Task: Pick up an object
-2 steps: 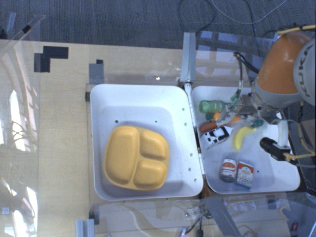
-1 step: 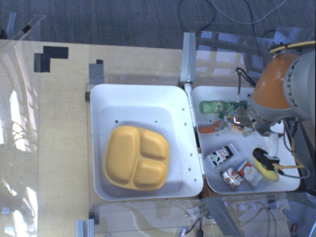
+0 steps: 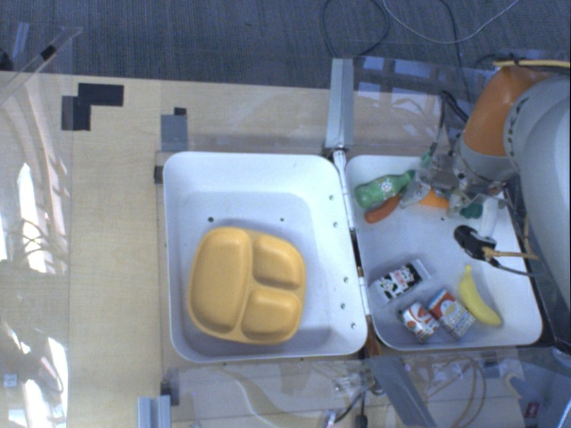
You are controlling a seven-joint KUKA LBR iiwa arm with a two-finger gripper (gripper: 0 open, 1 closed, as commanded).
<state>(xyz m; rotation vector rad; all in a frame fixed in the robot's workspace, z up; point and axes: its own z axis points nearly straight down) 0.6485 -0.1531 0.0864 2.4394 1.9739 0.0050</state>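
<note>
Green bottle (image 3: 384, 188) just left of tool (image 3: 443, 188); carrot (image 3: 384, 209) below

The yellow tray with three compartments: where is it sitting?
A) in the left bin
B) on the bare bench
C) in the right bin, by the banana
A: the yellow tray lies inside the left bin, while the banana is in the right bin.
</note>
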